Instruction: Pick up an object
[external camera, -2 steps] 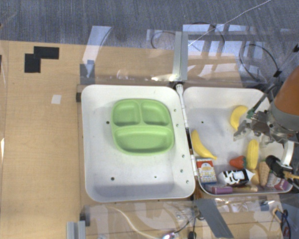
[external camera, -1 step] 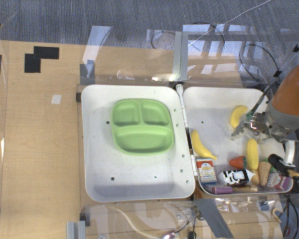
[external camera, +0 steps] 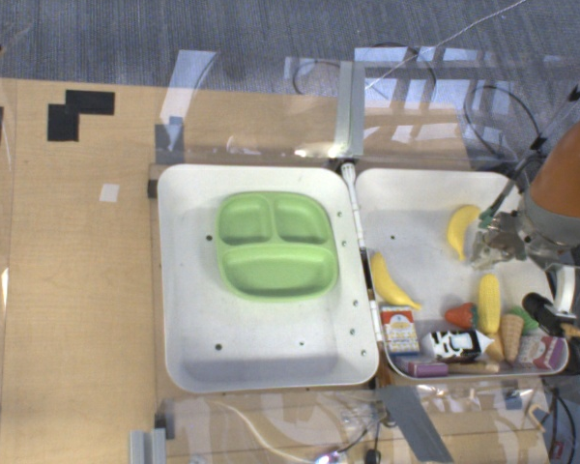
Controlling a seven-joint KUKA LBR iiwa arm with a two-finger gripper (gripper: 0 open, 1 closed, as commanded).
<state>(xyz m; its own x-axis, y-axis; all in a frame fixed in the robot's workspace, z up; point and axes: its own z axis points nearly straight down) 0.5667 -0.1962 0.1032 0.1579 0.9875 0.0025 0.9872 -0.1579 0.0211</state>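
The right bin (external camera: 416,201) holds several toy foods. A short yellow banana (external camera: 461,228) lies at its upper right, and a longer banana (external camera: 390,283) rests against its left wall. A yellow corn cob (external camera: 487,303), a red piece (external camera: 459,315), a small carton (external camera: 398,329), a black-and-white cow toy (external camera: 454,343), a waffle cone (external camera: 512,334) and a purple bar (external camera: 427,366) crowd its front edge. My gripper (external camera: 487,243) hangs low in this bin, just right of the short banana and above the corn cob. Nothing shows as held.
The left bin (external camera: 188,288) carries a green divided plate (external camera: 275,245) at its middle. The orange-banded arm (external camera: 568,177) enters over the right bin's right wall. A metal divider (external camera: 353,220) separates the two bins. Cables run along the back.
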